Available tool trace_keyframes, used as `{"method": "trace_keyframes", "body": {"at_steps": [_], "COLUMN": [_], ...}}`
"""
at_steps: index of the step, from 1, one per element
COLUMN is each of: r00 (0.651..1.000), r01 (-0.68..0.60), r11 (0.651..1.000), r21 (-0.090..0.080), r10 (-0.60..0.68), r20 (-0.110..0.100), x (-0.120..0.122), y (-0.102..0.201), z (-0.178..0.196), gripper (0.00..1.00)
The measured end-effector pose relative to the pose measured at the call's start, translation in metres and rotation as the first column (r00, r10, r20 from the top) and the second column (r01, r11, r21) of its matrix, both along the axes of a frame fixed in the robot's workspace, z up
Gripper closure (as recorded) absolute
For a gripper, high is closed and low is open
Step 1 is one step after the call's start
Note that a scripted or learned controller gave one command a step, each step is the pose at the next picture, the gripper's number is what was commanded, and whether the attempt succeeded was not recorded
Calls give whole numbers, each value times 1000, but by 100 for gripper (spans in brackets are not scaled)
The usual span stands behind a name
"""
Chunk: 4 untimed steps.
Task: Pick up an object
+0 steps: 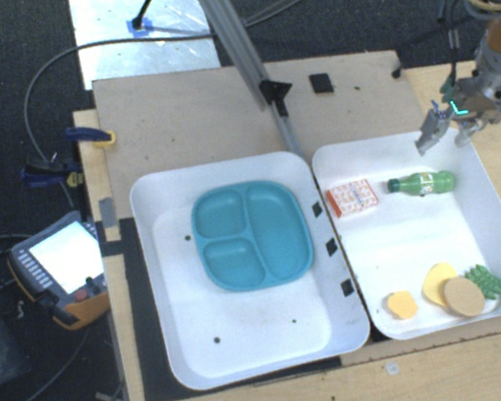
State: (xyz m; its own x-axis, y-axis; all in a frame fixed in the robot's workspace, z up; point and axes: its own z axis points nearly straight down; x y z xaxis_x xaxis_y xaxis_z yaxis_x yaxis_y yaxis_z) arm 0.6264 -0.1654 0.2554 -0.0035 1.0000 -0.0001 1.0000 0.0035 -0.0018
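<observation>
- The hand (445, 127) hangs over the far right corner of the right bin (409, 235), its two fingers spread apart with nothing between them. It holds no object, so by my judgement the pick has not yet begun.
- Nearest the hand, just below and a little to its left, lies the green bottle (422, 183), on its side with the cap pointing away from the hand. It is probably the easiest candidate, being closest and apart from the bin wall.
- Beyond the bottle, further left of the hand, a small red-and-white box (352, 198) lies flat beside the inner wall of the bin.
- Well below the hand, in the near right corner, sits a cluster: a small orange piece (401, 305), a yellow piece (438, 283), a tan round piece (463, 296) that overlaps the yellow one, and a green leafy piece (486, 281) against the wall. Crowded together so, they look harder to take singly.
- Far to the left of the hand, the left bin (190, 348) carries a teal divided plate (251, 235), lying flat. It looks too broad for an easy grip.
- Both bins rest on the tabletop (179, 112), side by side, their inner edges touching.
</observation>
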Motion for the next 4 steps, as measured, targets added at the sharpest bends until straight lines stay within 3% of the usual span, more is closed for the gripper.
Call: {"method": "trace_keyframes", "body": {"at_steps": [1,4], "r00": [1000,1000], "r01": [-1,1], "r11": [1000,1000], "r21": [-1,0], "r10": [1,-1], "r20": [4,1], "x": [1,4], "y": [0,6], "z": [2,-129], "gripper": [0,0]}}
